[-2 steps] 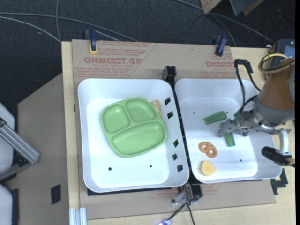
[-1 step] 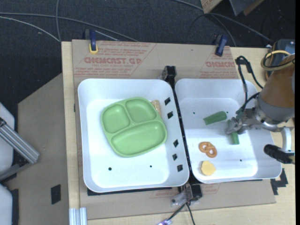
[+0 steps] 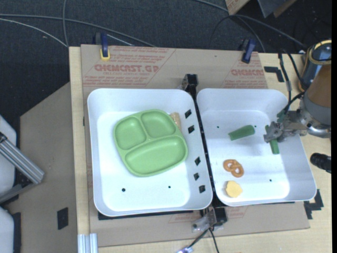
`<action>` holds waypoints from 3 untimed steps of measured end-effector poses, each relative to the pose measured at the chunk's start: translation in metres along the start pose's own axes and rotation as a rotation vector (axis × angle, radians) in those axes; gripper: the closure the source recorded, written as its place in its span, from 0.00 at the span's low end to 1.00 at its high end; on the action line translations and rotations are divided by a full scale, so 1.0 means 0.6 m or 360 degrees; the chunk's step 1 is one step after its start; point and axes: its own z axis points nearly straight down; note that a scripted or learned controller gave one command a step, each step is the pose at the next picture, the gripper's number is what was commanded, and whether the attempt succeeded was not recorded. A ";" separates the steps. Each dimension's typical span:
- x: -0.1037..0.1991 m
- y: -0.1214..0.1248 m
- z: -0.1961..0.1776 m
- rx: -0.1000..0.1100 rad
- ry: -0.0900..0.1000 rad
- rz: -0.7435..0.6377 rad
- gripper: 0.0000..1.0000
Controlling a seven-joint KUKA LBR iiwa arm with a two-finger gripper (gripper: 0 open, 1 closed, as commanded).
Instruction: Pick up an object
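**Arm over the right bin, a green piece at its gripper**

Left bin [image 3: 100, 157]: a green divided plate [image 3: 151, 142]. Right bin [image 3: 295, 186]: a green block [image 3: 241, 133], a pretzel [image 3: 233, 167], a yellow piece [image 3: 234, 189]. The gripper [image 3: 274, 136] is at the far right wall; a small green piece [image 3: 275, 146] hangs below its closed fingers, apparently pinched.

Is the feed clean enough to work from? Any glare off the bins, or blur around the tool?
Camera view: lighting is even and soft, and the white bins look bright but keep their detail. The green plate, pretzel and green block are sharp, with only faint shadows. The tool at the right bin's edge is slightly soft and cluttered, so its fingers are hard to make out.
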 end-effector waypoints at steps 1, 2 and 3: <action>0.006 -0.010 -0.100 -0.0001 0.0000 0.0000 1.00; 0.005 0.004 -0.177 0.0001 0.0000 -0.0001 1.00; 0.073 0.037 -0.161 0.0007 0.0004 -0.0008 1.00</action>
